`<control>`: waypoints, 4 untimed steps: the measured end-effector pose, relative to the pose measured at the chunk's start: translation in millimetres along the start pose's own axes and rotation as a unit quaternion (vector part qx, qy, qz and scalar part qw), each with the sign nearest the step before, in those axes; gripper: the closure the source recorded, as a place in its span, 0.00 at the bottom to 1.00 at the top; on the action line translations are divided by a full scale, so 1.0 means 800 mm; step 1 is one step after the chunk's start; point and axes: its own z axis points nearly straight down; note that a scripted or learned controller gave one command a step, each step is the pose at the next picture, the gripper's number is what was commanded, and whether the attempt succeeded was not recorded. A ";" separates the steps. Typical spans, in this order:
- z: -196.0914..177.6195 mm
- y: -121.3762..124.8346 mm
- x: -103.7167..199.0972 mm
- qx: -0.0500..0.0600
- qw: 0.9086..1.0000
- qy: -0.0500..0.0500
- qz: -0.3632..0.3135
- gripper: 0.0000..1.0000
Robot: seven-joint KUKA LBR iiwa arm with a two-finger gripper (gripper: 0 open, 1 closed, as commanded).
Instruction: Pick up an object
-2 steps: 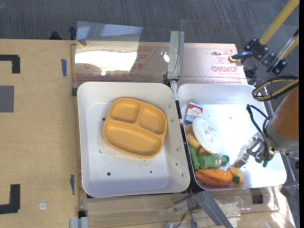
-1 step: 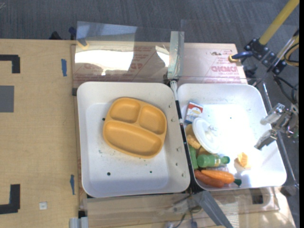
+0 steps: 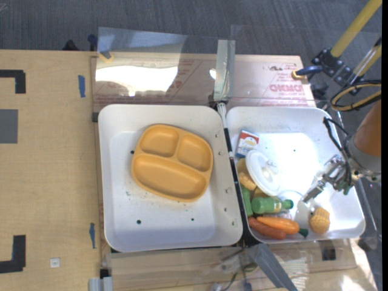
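The right bin (image 3: 339, 132) holds several small items. A white, red and blue carton (image 3: 246, 143) lies at its far left, with a white round lid (image 3: 264, 171) beside it. Below them are yellow pieces (image 3: 245, 181), a green bottle (image 3: 270, 206) and an orange carrot (image 3: 276, 226). A yellow corn cob (image 3: 319, 219) sits near the front right. My gripper (image 3: 319, 185) hangs low over the bin's right half, just above the corn cob and right of the lid. I see nothing held in it.
The left bin (image 3: 115, 180) carries an orange divided plate (image 3: 173, 161). A metal divider (image 3: 224, 71) and clear sheet stand behind the bins. Cables and a yellow pole (image 3: 357, 20) crowd the far right. The arm's orange band (image 3: 371, 135) is at the right edge.
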 end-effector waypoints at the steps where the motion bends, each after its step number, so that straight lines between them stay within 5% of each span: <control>1: -0.042 0.034 0.093 0.001 0.998 0.004 0.065 0.00; 2: -0.001 0.054 0.121 0.000 0.991 -0.001 0.132 0.00; 3: -0.015 0.056 0.120 -0.002 0.991 -0.003 0.132 1.00; 4: -0.071 -0.018 0.054 0.002 0.999 0.001 0.051 1.00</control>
